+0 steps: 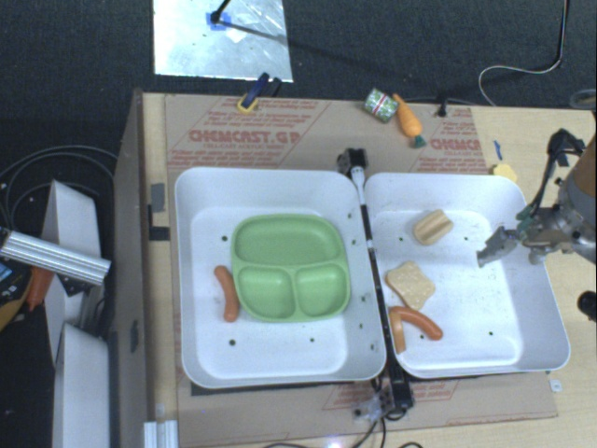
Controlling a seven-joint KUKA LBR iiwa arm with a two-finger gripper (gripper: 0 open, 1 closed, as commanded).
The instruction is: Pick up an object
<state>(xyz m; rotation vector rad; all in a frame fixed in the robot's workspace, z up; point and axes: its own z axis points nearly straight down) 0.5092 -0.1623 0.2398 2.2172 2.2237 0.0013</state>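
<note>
Grey metal, the two-finger gripper (497, 246) hangs over the right shallow white plastic bin (536, 329), near its right wall; we cannot tell how it is set. Well apart from it in that bin we see a tan bread roll (433, 226), a slice of toast (410, 284) and an orange sausage (416, 322). The left white bin (201, 334) holds a green divided plastic plate (290, 267) with another orange sausage (226, 293) just beside it.
</note>
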